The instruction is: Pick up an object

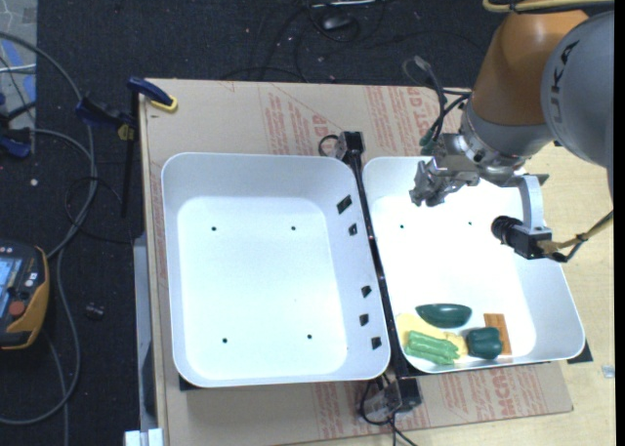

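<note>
Bench (293, 112): brown board top, printed with faint red lettering, bearing two shallow white bins side by side.
Left bin (195, 181): white, four small dark dots on its floor.
Right bin (547, 278): white, holding a small cluster of objects at its near edge.
Divider (363, 239): the dark seam where the two bins meet, with small black tabs along it.
Arm (547, 54): grey, with an orange band above the wrist, reaching in from the right and poised above the far part of the right bin.
Gripper (430, 188): grey metal, pointing down over the far left part of the right bin; nothing is seen between its fingers, and I cannot tell whether they are spread or closed.
Dark green object (444, 314): rounded, bowl-like, at the near edge of the right bin, well apart from the gripper.
Light green object (430, 346): ridged, elongated, just beside and nearer than the dark green one.
Teal object (483, 342): small and blocky, right of the light green object.
Orange-brown object (498, 324): small flat piece, touching the teal object's far side.
Black fitting (518, 234): small dark unit on a bracket hanging from the wrist, above the right bin.
Clamp (151, 95): blue and yellow, at the bench's far left corner.
Floor (78, 34): dark, strewn with cables.
</note>
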